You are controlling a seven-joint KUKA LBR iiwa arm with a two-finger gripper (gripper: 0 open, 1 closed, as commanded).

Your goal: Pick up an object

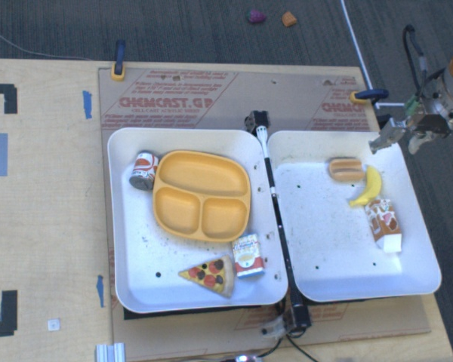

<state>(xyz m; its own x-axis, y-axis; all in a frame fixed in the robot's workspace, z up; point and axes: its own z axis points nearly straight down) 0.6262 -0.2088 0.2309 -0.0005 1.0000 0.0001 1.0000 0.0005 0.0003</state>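
Observation:
The right bin (340, 277) holds a hot dog (346, 169), a yellow banana (368, 187) and a brown and white packet (383, 223), all near its far right side. My gripper (397, 137) hangs above the bin's far right corner, a little beyond and to the right of the hot dog. It is open, its two fingers spread with nothing between them. In the left bin (128, 262) lie a yellow divided plate (202, 194), a small can (143, 170) on its side, a pizza slice (209, 274) and a little carton (247, 255).
A black divider with a clamp (257, 121) runs between the two bins. Blue and yellow clamps (369, 95) (118, 59) hold the cardboard sheet at the back. Two small toys (256, 16) (288, 19) lie on the dark floor beyond the bench.

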